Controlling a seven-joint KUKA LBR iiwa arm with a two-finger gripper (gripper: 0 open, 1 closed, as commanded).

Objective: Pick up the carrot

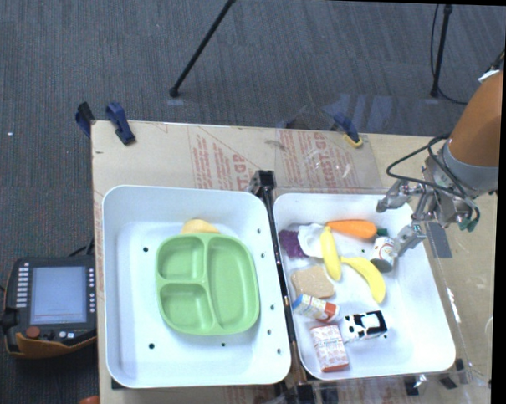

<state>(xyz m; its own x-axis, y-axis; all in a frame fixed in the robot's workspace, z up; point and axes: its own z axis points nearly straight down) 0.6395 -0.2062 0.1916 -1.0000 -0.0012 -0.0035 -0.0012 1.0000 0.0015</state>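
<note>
Looking down on the right bin [444,331], I've got the carrot [352,229] lying on its side near the back wall, orange body pointing right, pale green top at its left end touching a banana [329,252]. My gripper [395,249] hangs just right of the carrot's tip, low over the bin; I cannot tell how it is set from this angle, and nothing shows pinched in it. A second banana [367,277] curves just below, with a slice of bread [313,282], a small bottle [317,308], a red packet [329,348] and a black-and-white toy [366,325] further forward. In the left bin sits a green divided plate [207,285]. My read: that carrot looks like a light, stiff plastic toy, smooth and tapered, so it may slip out toward the thin end. I'd take it across the thick middle, clear of the banana, squeezing square to its length
</note>
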